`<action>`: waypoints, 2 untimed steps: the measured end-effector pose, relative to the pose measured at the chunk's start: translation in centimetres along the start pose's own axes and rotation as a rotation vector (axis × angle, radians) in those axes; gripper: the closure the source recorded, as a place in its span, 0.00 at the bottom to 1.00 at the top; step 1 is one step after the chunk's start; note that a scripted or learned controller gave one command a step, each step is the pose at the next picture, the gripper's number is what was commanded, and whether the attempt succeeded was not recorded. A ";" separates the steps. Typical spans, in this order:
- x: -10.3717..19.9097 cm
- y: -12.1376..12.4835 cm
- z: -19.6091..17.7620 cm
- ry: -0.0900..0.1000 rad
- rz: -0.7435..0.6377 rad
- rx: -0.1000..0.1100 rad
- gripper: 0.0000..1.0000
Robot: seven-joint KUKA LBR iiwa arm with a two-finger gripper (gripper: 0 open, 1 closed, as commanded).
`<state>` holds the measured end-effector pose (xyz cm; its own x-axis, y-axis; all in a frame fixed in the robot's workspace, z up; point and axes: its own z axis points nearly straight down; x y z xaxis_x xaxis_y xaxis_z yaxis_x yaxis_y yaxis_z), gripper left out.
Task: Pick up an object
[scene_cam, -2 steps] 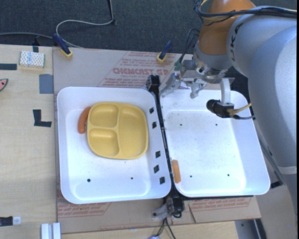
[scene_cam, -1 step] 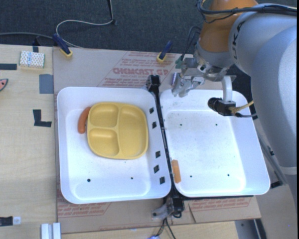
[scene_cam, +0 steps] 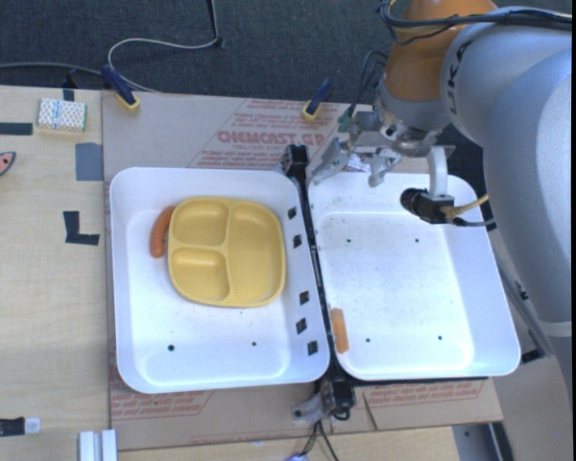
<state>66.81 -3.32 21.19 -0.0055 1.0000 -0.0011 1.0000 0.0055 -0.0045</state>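
The gripper [scene_cam: 350,166] hangs with fingers spread and nothing between them over the right bin's [scene_cam: 480,353] far-left corner; the carrot [scene_cam: 339,329] lies well apart, at its near-left edge.

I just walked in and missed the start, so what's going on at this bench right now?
A grey robot arm reaches in from the right, its gripper over the far edge of the right bin, holding nothing. Its job is to pick up an object. In the left bin lies a yellow divided plate with an orange sausage-shaped piece at its left edge. Another small orange piece lies along the right bin's left wall.
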 end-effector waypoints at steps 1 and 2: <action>0.0 0.0 -0.9 0.001 0.000 0.001 1.00; 0.0 0.0 -0.9 0.001 0.000 0.001 0.00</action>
<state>66.81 -3.32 22.12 -0.0057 1.0000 -0.0006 1.0000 0.0057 -0.0053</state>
